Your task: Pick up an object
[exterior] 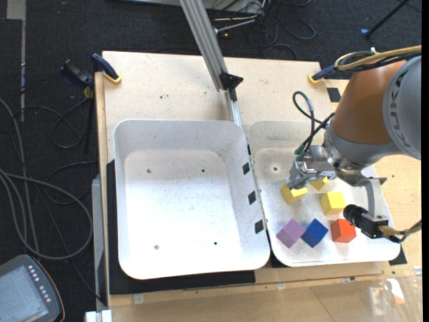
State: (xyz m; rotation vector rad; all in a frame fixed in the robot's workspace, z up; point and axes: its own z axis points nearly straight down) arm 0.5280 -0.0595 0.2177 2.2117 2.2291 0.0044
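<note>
Right bin [271,149], near edge: purple cube [291,233], blue cube [314,232] and orange-red cube [343,231] in a row, purple and blue touching. Just behind them, a yellow cube [332,202]. Farther back, the gripper [299,178] sits low over a second yellow block [293,193]; grip state cannot be told. Left bin [127,180] alongside. Grey arm [375,113] reaches in from the right.

Arm [375,113] reaching from right, claw [299,178] lowered.
</note>
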